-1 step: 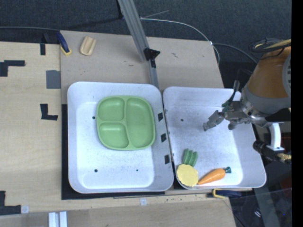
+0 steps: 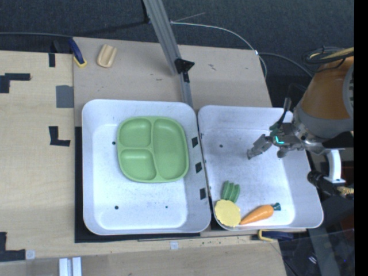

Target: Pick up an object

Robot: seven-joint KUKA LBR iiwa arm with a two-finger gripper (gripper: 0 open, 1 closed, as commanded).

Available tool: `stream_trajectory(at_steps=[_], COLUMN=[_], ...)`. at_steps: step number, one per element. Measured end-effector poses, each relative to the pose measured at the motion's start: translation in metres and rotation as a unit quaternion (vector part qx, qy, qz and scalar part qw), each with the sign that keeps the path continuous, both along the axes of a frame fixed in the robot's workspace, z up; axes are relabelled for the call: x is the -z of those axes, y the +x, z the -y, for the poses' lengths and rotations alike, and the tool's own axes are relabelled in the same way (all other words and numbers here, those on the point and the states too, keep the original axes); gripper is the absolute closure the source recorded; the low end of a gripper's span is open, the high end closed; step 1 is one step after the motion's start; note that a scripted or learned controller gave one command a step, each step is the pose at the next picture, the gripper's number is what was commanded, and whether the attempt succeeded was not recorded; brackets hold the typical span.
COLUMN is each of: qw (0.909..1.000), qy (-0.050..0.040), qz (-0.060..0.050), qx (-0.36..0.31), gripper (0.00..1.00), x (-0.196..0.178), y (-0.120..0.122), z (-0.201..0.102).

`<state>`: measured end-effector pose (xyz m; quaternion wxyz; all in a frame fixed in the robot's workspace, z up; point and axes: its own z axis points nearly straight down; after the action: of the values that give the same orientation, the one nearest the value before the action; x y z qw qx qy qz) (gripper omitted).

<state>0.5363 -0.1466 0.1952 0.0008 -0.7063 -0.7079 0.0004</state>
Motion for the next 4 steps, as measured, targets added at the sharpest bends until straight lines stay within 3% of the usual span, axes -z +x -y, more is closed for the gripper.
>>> stream_trajectory(at_steps=[2, 3, 4], qw=[1.0, 1.0, 1.0], qy=[0.0001, -0.001, -0.0001], qz=[-0.003, 0.0, 0.0], qx=[0.001, 0.0, 0.0], gripper=[0.0, 0.0, 1.0], x=[0.089, 0.106, 0.096], y=[-0.008, -0.008, -0.008], z=[-0.001, -0.001, -0.002])
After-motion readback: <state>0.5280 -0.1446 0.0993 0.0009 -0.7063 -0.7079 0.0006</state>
